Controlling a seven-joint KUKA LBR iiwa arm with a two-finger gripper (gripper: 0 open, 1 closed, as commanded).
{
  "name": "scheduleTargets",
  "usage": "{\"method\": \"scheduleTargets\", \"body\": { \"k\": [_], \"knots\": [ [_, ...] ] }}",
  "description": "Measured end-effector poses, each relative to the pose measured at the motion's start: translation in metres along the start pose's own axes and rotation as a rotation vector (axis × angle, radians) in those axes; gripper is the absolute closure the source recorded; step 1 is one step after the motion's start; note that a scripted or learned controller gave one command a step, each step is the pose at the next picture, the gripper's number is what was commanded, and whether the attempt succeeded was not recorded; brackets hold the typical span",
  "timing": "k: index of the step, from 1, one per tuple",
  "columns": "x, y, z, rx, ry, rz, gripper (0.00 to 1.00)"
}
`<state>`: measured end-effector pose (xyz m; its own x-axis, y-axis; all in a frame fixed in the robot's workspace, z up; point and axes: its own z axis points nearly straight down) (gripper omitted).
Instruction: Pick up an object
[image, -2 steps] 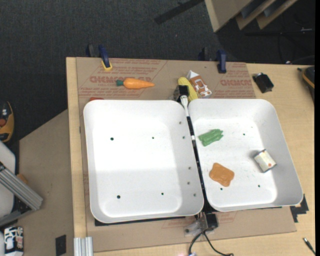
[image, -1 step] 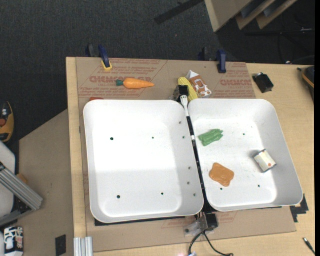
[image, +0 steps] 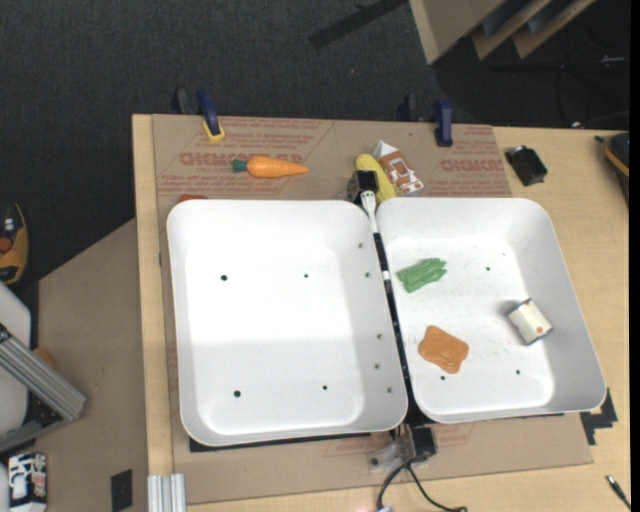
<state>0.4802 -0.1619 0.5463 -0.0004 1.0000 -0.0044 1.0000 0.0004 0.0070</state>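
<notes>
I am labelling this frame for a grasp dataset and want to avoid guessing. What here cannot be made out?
- Small white block in the right bin, camera view: its markings are too small to read.
- Orange-and-white packet behind the bins: its print is too small to read, and it partly covers the yellow object beside it.
- Dark object at the left edge: cut off by the frame.

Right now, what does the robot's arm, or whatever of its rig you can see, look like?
What I can see of the rig is its bench: two shallow white bins, the left bin and the right bin, on a brown printed cardboard sheet pinned by blue clamps, with a black cable at the near edge.
</notes>
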Motion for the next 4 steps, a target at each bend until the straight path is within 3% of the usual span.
{"method": "scheduleTargets", "body": {
  "k": [1,2,3,4],
  "knots": [
    [0.0,0.001,-0.011,-0.006,-0.003,0.0,1.0],
    [0.0,0.001,-0.011,-0.004,-0.003,0.0,0.0],
    [0.088,0.02,0.046,0.012,0.006,-0.007,0.0],
    [0.084,0.02,0.032,0.002,0.003,0.0,1.0]
  ]
}}
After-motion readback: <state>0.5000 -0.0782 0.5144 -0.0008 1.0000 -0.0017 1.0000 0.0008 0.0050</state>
